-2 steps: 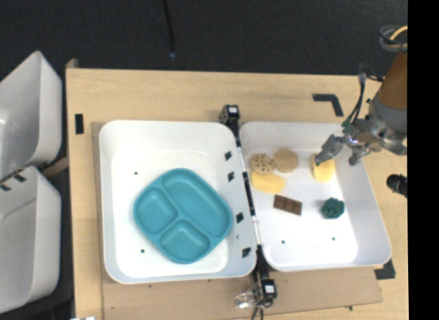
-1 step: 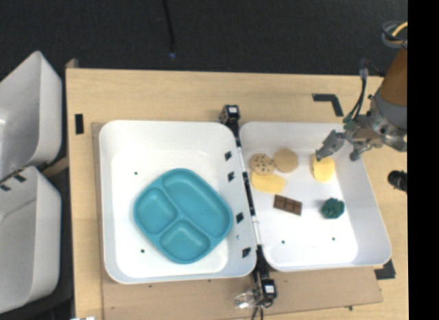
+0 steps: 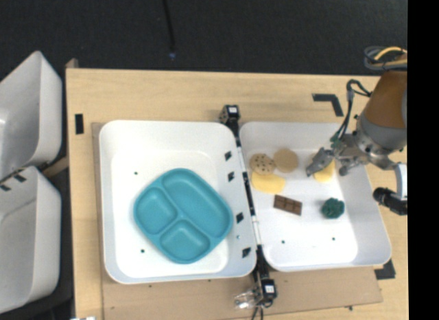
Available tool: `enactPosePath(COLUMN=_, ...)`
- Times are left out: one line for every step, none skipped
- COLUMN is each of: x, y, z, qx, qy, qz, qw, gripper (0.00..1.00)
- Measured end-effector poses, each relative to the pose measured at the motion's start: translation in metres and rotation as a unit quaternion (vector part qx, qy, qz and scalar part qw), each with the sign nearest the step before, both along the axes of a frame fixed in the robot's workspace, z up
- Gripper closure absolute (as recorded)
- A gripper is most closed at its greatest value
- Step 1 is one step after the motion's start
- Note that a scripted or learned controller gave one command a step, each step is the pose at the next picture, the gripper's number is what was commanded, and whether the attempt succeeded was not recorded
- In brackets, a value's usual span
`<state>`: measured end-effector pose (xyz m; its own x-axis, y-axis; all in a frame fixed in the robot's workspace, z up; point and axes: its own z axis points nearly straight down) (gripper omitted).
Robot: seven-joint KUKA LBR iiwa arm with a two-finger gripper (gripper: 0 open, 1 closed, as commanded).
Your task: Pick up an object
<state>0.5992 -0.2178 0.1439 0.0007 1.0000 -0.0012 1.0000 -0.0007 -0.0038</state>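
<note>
claw (image 3: 328,164) sitting spread in right white bin (image 3: 370,243), straddling small yellow rounded piece (image 3: 325,172), nothing gripped | piece lying by far wall, right of tan disc (image 3: 286,160) | looking light, smooth, likely slippery | judging: pinch across short middle

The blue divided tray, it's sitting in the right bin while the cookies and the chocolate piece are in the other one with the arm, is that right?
Not quite. The camera view shows the blue divided tray in the left bin, not the right. The rest holds: the cookies and the chocolate piece lie in the right bin, where the arm's tool reaches in.
</note>
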Motion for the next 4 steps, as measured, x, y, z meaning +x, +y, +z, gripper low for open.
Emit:
enactPosePath(x=0.000, y=-0.001, z=-0.045, qx=-0.0006, qy=-0.002, qz=-0.001, qw=1.0000, gripper=0.00)
enactPosePath(x=0.002, y=-0.002, z=-0.031, qx=-0.0015, qy=-0.005, qz=-0.001, qw=1.0000, gripper=1.00)
enactPosePath(x=-0.002, y=-0.007, z=0.014, qx=-0.0003, qy=-0.004, qz=-0.003, qw=1.0000, gripper=1.00)
enactPosePath(x=0.002, y=-0.010, z=0.079, qx=-0.0012, qy=-0.006, qz=0.002, qw=1.0000, gripper=1.00)
